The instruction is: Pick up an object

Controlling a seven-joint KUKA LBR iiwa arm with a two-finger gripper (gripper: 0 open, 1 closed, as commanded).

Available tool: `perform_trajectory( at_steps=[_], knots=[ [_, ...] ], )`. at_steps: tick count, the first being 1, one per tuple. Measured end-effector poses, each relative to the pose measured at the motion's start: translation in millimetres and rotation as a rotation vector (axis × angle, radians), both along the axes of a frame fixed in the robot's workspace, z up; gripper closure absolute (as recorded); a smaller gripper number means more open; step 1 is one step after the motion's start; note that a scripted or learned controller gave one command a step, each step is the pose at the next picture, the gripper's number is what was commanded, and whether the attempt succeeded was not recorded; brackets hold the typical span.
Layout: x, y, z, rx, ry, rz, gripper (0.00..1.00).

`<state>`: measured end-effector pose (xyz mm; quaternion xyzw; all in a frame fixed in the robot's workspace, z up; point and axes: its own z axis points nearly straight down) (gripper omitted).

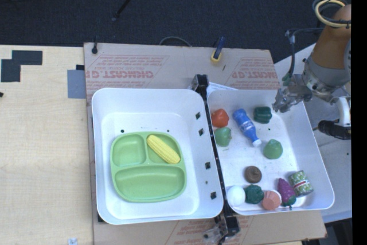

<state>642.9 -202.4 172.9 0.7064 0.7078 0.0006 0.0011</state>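
I see my pincer (282,101) hovering over the right bin's (314,140) far rim, its state impossible to tell, nearest the dark green toy (262,114) just beside it, so descending here risks striking the rim.

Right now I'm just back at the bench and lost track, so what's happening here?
The arm's hand hangs over the far right corner of the right bin, carrying nothing. That bin holds the small toys: a blue bottle, a red piece, green pieces, a brown disc, a white ball and a small can. The dark green piece lies closest to the hand. In the left bin a green divided tray holds a yellow corn cob. No pick has happened yet.
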Motion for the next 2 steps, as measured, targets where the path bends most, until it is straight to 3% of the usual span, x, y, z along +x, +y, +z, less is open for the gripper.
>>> perform_trajectory(
  at_steps=[1,2],
  knots=[
    [0.5,-1.5,53.4,-0.001,-0.001,0.001,1.00],
    [-45.8,39.8,54.8,0.003,0.007,0.003,1.00]
  ],
)
